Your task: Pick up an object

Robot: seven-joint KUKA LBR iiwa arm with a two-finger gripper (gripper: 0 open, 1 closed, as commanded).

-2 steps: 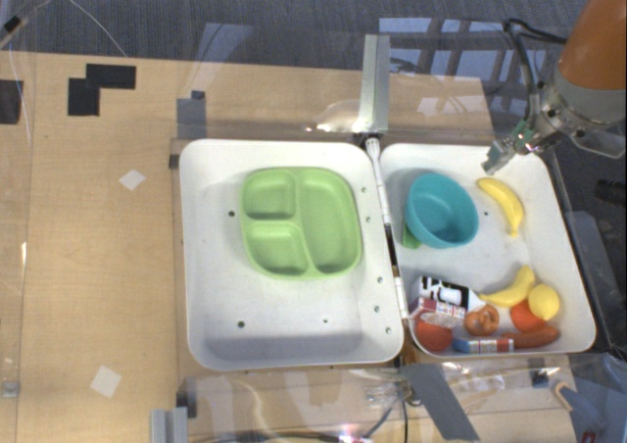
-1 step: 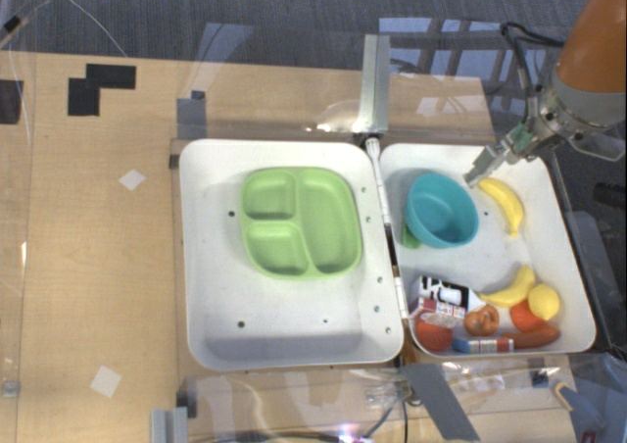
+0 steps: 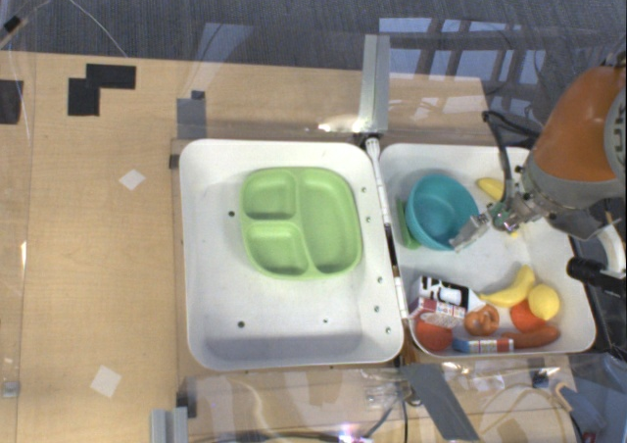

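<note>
grey arm (image 3: 578,152) reaching left, wrist lowered

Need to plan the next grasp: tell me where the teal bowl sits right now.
The teal bowl lies tipped on its side in the upper left of the right bin, close to the divider, with the gripper at its right rim.

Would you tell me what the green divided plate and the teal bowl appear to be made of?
Green divided plate: probably moulded plastic, matte, with uniform colour and soft rounded compartment ridges. Teal bowl: likely plastic too, smooth, slightly glossy, with even colour and a thin rim.
</note>
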